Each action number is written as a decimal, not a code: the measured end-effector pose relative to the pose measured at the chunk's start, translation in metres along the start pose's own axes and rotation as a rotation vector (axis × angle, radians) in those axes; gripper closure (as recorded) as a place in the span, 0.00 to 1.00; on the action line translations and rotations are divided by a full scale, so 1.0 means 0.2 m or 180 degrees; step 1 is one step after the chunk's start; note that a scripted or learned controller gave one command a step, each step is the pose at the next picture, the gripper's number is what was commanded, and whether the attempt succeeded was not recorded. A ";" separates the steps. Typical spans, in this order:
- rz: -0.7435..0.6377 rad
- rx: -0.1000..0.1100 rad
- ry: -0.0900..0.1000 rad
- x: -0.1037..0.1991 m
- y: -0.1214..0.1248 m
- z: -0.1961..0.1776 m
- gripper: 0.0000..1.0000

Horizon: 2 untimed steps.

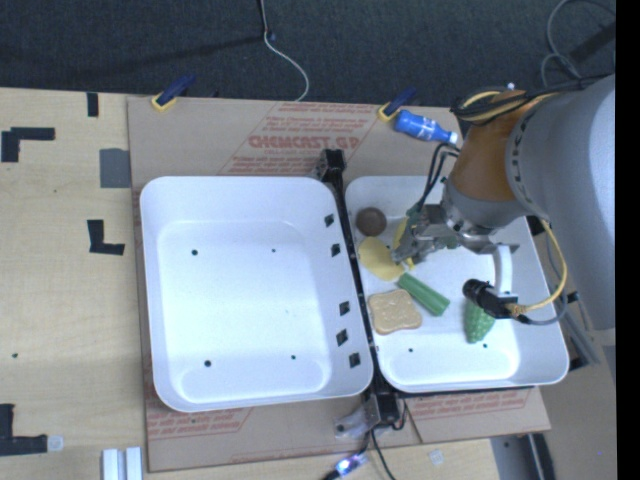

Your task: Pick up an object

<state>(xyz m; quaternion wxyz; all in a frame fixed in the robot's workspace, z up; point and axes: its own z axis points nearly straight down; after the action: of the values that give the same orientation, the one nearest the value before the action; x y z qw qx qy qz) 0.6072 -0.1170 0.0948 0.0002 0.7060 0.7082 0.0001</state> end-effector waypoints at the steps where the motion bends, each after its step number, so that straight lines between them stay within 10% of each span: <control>1: 0.0000 0.0002 0.0000 0.00 0.00 0.00 0.00; 2: -0.0002 0.0005 0.0004 0.00 0.00 -0.04 1.00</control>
<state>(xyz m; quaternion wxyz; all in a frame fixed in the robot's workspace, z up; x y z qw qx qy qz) 0.6069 -0.1162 0.1037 -0.0007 0.7058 0.7084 0.0000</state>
